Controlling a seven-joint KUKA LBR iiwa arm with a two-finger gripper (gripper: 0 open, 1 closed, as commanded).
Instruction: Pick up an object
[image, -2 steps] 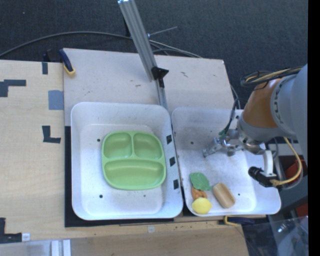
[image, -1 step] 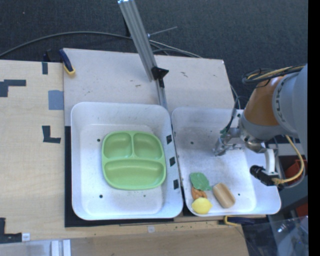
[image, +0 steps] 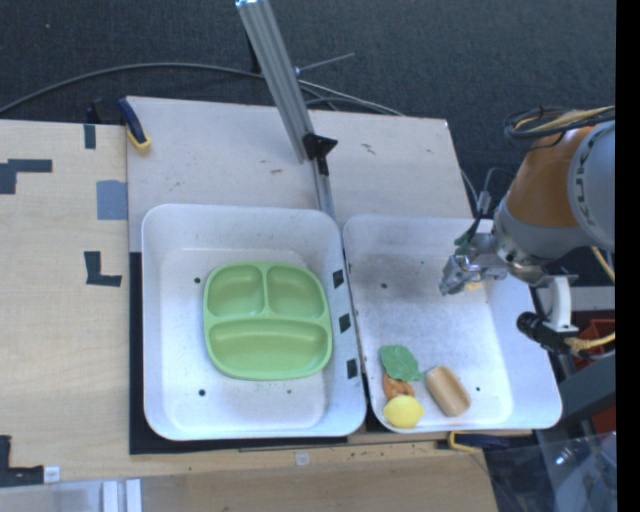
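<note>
So the jaws (image: 458, 280) hang over the right bin (image: 420, 300), up near its right wall, and honestly I can't tell if they're released or clenched. Below them, well apart at the bin's near edge, sit a bread roll (image: 447, 390), a lemon (image: 403, 411) and a carrot (image: 398, 384). Green plate (image: 267, 320) is far left, in the other bin (image: 170, 300).

A glossy green plastic plate (image: 267, 320) lies in a matt, speckled white bin (image: 160, 330) beside pale wood bench (image: 50, 300).
</note>
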